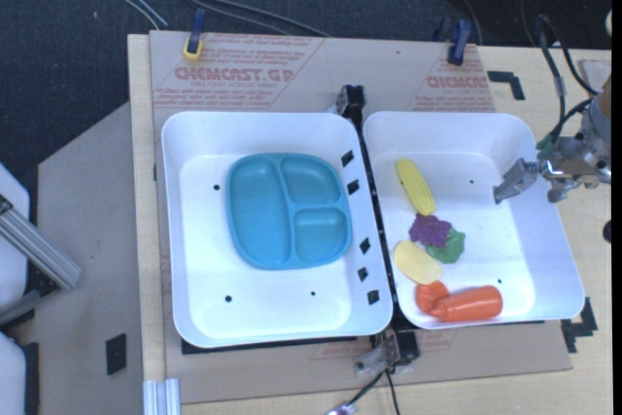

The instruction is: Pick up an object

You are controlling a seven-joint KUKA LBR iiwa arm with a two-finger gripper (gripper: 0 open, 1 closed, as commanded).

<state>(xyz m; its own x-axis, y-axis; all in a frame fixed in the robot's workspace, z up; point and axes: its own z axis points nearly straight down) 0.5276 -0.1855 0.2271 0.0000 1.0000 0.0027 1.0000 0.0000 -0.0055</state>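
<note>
The grey two-finger gripper hangs released, grasping nothing, over the right white bin, well apart from the yellow plastic corn cob clustered near the divider

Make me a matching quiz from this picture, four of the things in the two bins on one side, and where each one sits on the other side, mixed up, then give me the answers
Things:
1. blue divided plate
2. corn cob
3. orange carrot
4. gripper

Places:
A. right bin, near front corner
B. over the right bin's right side
C. middle of the left bin
D. right bin, by the divider, farthest back of the toy foods

Pairs: 1-C, 2-D, 3-A, 4-B
</note>
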